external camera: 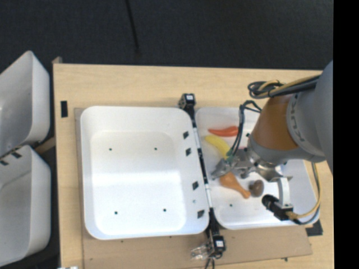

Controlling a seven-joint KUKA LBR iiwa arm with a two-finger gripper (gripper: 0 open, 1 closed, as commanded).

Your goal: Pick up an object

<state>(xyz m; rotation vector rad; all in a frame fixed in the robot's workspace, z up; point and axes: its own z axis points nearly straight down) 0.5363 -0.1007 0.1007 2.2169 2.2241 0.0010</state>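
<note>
1. The tool sits low in the right bin, near its left wall. I cannot tell its state; wrist hardware blurs it, and nothing shows as pinched.
2. Just beside the tool lies an orange drumstick-shaped piece, angled toward the bin's near edge. It looks like the likeliest target, though I cannot tell whether the tool touches it.
3. A yellow piece lies just behind the tool, and a red piece beyond that, near the bin's far wall. A small brown round object rests beside the orange piece's thin end.
4. To do the grasp well, I judge the tool should centre over the orange piece's thicker end and close across its narrow width, not along its length.
5. The crowding is the risk: the yellow piece could be nudged or caught alongside.
6. The left bin lies across the divider on the bench.
</note>
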